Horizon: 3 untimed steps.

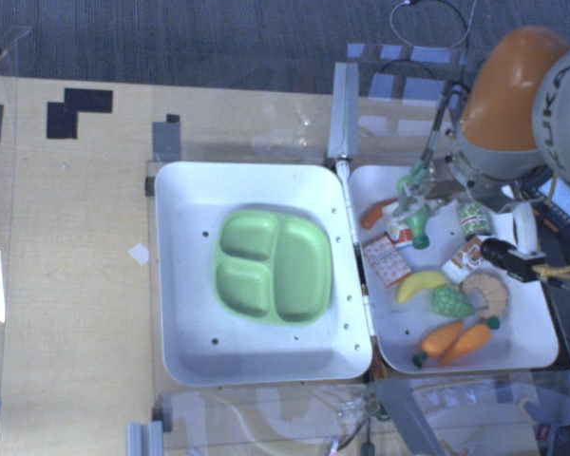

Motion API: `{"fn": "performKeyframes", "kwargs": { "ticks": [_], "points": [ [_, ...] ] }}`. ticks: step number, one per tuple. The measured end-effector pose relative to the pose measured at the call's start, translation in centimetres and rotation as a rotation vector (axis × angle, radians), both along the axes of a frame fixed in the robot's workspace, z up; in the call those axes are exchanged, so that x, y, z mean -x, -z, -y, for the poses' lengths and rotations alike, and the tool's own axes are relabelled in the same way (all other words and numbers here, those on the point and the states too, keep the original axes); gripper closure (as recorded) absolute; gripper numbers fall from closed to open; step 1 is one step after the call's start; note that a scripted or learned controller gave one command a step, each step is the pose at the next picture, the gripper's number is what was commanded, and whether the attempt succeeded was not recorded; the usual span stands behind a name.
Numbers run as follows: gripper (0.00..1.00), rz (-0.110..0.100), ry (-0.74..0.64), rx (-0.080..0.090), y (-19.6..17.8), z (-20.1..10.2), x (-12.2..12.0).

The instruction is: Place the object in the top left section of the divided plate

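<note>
A: Looking down at the right bin [541,350], which thing would you say the arm [513,93] is after?

B: Hard to be sure. The claw [410,196] hangs over the far left part of that bin, above a small cluster: an orange piece [373,214], a white and green item [406,224] and a green ball [421,242]. I judge one of those is the object, most likely the white and green one right under the claw.

A: Is the claw clenched on it?

B: I cannot tell. The tip is a blur of pale green against the clutter, so whether it grips anything is unclear.

A: And the plate [273,264]?

B: Green, three sections, lying in the middle of the left bin [180,350], well apart from the claw. The far left section [248,237] is the goal, and it looks bare.

A: How would that item handle?

B: It looks like toy food, so I'd guess light, stiff plastic, a bit slick, not fragile. Take it across its narrow middle, where neighbours leave room; the card [387,260] and banana [417,285] lie just nearer.

A: Risks?

B: A light, smooth piece could squirt out sideways, or the orange piece could get nudged along
</note>
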State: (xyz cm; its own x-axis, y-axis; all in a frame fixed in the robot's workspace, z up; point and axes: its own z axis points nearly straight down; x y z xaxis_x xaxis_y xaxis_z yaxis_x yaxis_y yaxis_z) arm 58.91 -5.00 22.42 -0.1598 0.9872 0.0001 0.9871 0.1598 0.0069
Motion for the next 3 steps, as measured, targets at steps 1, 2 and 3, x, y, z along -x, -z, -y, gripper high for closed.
{"fn": "performKeyframes", "kwargs": {
  "ticks": [1,2,3],
  "points": [
    [1.00,-0.001,-0.188,0.002,-0.9,-6.7,-1.3],
    [1.00,-0.002,-0.391,0.003,1.8,-3.6,5.3],
    [0.00,-0.001,-0.391,0.003,1.8,-3.6,5.3]
  ]
}}
